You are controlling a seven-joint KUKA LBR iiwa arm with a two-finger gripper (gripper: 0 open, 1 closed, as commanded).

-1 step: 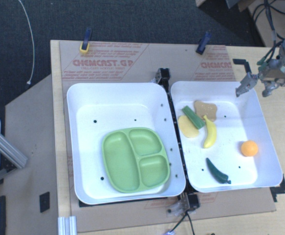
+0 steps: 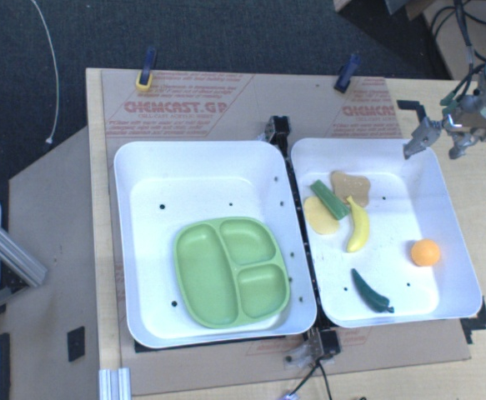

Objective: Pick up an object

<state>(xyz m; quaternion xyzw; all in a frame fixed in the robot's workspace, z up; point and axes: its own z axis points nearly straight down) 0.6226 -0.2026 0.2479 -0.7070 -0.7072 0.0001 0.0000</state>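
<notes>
We've got the tabletop (image 2: 101, 223), then the green tray (image 2: 230, 271) in the left bin (image 2: 130, 223). Right bin (image 2: 451, 223) holds banana (image 2: 358, 226), pepper (image 2: 370, 292) and orange (image 2: 425, 252). Claw (image 2: 439, 142) at upper right, spread wide, gripping nothing.

On the brown board (image 2: 226, 98) under my bins I read red print, "CHEMCAST GP", above the left bin. The same red lettering repeats above the right bin, partly cut off. Smaller lines beneath are too blurred to read.
</notes>
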